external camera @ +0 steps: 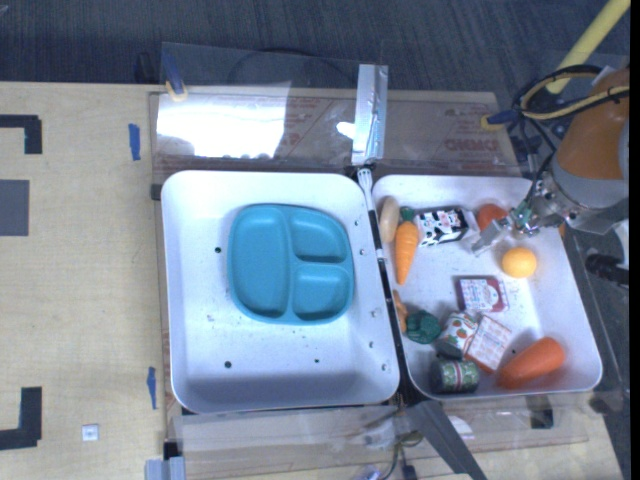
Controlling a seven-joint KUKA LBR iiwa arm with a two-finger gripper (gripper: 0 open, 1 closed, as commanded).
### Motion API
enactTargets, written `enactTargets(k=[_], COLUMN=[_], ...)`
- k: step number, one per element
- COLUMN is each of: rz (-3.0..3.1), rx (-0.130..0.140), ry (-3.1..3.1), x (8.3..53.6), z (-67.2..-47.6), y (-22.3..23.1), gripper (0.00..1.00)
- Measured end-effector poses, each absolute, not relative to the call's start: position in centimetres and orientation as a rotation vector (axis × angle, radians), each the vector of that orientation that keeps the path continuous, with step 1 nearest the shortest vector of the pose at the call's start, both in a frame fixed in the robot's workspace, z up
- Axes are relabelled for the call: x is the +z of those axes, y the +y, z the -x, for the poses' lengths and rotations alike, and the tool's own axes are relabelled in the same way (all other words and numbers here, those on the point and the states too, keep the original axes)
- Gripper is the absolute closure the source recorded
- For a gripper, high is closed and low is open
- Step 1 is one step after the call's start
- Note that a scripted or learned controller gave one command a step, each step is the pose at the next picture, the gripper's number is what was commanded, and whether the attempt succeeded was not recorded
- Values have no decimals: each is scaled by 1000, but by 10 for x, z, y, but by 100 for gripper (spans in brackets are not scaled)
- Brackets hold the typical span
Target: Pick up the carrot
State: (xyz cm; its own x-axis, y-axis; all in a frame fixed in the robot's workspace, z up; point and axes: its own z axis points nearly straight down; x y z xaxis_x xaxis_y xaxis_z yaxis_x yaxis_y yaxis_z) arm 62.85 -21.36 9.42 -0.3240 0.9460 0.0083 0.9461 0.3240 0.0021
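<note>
The arm [598,148] is cut off by the right edge, so just its wrist end shows. The gripper [505,228] is small and blurred; its fingers cannot be made out. A red-orange thing [490,214] just beside it is partly covered, perhaps a tomato. Labels on the small packets [480,293] are too small to read

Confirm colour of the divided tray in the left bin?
Teal blue, plain, no pattern. The divided tray shows clearly in the camera view.

Pale wooden bench [70,298] against dark blue floor [300,8].
</note>
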Motion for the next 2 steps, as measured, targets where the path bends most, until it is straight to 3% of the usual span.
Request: enactTargets(k=[1,2], rz=[1672,1487], rx=[1,0], ry=[-2653,-2766], x=[145,110], z=[-564,-563], y=[-195,-211], gripper=[0,0])
